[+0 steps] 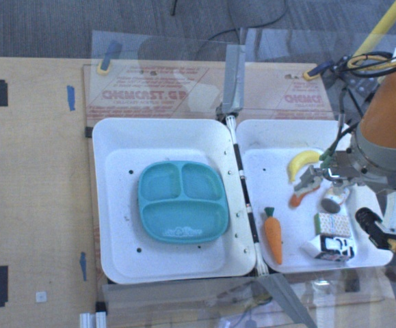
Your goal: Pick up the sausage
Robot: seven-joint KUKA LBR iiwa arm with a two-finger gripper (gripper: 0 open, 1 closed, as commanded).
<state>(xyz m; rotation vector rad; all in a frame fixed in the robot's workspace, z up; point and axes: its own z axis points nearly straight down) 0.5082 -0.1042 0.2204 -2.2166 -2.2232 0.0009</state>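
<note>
Sausage [300, 196]: you are looking at a small reddish-brown piece lying in the right bin [280, 139], just below the banana [301, 162] and up-right of the carrot [273, 234]. Its long axis is slanting from lower left to upper right. Pincer [312, 178]: reaching in from the right and hovering right over the piece's upper end; whether it is released or clenched, you cannot tell. Teal plate [182, 202] is sitting in the left bin [115, 142].

bins [115, 139]: white plastic, matt | plate [182, 201]: teal plastic, smooth, slight sheen | bench [33, 203]: pale wood, matt | carrot [273, 236]: orange, smooth plastic look
</note>
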